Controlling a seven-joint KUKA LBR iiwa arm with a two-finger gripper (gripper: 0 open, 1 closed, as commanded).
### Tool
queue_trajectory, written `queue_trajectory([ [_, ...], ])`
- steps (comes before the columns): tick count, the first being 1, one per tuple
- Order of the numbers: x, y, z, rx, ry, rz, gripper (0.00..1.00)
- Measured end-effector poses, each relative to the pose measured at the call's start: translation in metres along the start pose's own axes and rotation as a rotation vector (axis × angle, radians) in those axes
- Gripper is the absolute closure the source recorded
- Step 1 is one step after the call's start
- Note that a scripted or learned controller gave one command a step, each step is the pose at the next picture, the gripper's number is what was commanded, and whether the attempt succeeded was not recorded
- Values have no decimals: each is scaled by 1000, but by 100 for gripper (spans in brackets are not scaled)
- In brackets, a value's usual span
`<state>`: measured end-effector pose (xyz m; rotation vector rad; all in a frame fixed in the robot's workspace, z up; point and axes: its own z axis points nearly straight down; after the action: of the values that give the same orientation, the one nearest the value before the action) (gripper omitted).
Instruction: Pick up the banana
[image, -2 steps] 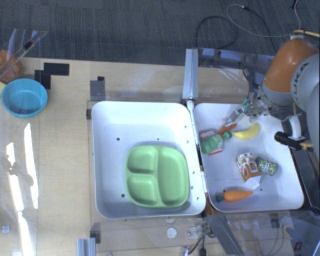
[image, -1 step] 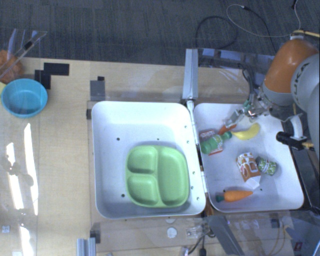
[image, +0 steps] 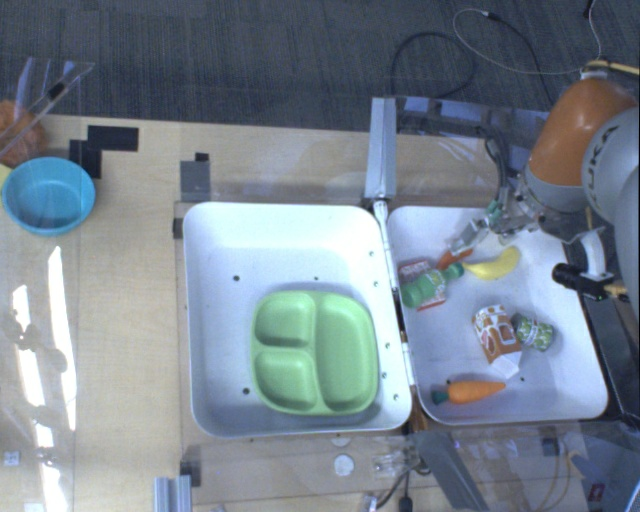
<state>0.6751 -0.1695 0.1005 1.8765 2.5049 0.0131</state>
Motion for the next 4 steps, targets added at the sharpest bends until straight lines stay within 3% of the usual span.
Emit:
queue_trajectory([
  [2,-2,-1,0,2,0,-33,0],
  [3,-2,-6,5,13,-5,-157,0],
  [4,-9,-9,10,17,8,-179,0],
])
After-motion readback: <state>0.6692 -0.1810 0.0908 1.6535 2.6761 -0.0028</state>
